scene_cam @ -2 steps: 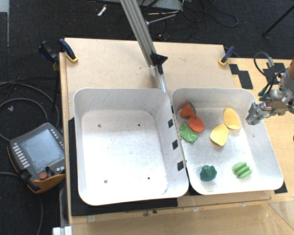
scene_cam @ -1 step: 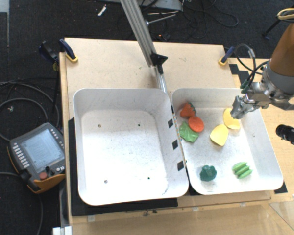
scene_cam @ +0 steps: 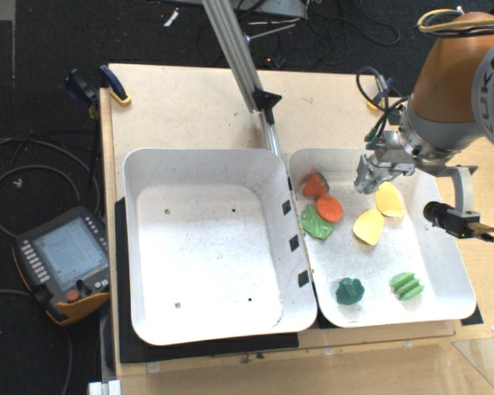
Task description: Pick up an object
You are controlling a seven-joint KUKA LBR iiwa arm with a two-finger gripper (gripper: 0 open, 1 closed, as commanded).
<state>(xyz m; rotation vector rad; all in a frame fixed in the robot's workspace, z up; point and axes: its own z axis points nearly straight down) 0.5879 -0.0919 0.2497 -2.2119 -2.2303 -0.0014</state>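
Hovering low over the back part of the right bin [scene_cam: 445,257], the gripper [scene_cam: 369,179] hangs just beside a yellow piece [scene_cam: 389,200], at its left upper edge. We cannot tell from this slanted view how the gripper is set, because it appears as one grey lump under the wrist, and we see no object caught in it.

We judge that the task is at its beginning or at the approach step: nothing is lifted, and all the objects lie on the floor of the right bin. What is left is the whole grasp and the lift (the nearest candidate seems to be the yellow piece beside the gripper).

About the things themselves: they look like small plastic toy foods, smooth and a little shiny. Two yellow ones are rounded and flat, the second yellow piece [scene_cam: 368,227] lying near the first. Two orange-red pieces [scene_cam: 322,197] lie close together, rounded like small fruits, and a green leafy piece [scene_cam: 316,224] touches the lower one. Nearer the front we see a dark green knobby piece [scene_cam: 349,290] and a light green ribbed piece [scene_cam: 407,285], well apart from the others. Both bins are shallow, white and hard, with rounded corners; the left bin [scene_cam: 148,171] shows fine dark speckles on its floor.
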